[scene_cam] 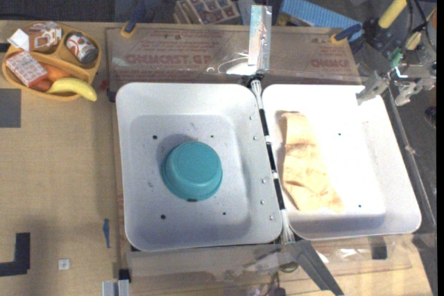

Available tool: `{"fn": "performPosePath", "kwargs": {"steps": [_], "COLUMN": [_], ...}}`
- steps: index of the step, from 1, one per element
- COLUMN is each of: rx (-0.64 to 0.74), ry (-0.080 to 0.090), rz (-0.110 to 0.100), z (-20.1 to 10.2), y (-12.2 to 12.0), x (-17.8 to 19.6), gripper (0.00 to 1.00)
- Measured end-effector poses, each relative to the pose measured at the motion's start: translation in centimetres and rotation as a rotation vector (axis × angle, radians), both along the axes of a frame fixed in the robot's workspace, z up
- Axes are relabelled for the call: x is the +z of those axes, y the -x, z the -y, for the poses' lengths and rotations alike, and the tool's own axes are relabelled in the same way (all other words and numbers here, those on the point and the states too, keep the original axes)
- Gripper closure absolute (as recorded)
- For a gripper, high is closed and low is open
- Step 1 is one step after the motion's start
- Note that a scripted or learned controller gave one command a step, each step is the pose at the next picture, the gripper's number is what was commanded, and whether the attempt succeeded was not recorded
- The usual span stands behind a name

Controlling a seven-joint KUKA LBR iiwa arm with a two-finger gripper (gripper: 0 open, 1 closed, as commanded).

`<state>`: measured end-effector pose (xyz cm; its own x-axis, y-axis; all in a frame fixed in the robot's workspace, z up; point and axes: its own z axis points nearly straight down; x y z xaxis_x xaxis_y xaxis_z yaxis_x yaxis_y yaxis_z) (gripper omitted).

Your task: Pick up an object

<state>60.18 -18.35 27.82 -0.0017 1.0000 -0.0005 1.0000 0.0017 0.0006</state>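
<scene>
A teal bowl (193, 170) lies upside down near the middle of the left white bin (135, 114). In the right white bin (378, 149), a tan, stained cloth (305, 163) lies flat along the left wall, running from the back towards the front. The two things are apart, each in its own bin.
A yellow tray (14, 73) at the back left holds a banana (73, 87) and small food packs. A brown board (187, 55) lies behind the bins, with a clear upright strip (260, 38) at the divide. A metal bracket and cables (399, 73) crowd the right bin's back right corner.
</scene>
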Motion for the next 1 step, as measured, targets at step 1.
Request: {"fn": "performPosePath", "kwargs": {"steps": [1], "rx": [-0.149], "ry": [-0.001], "rz": [-0.003], "z": [-8.61], "y": [-3.58], "x": [-7.25], "gripper": [0.00]}}
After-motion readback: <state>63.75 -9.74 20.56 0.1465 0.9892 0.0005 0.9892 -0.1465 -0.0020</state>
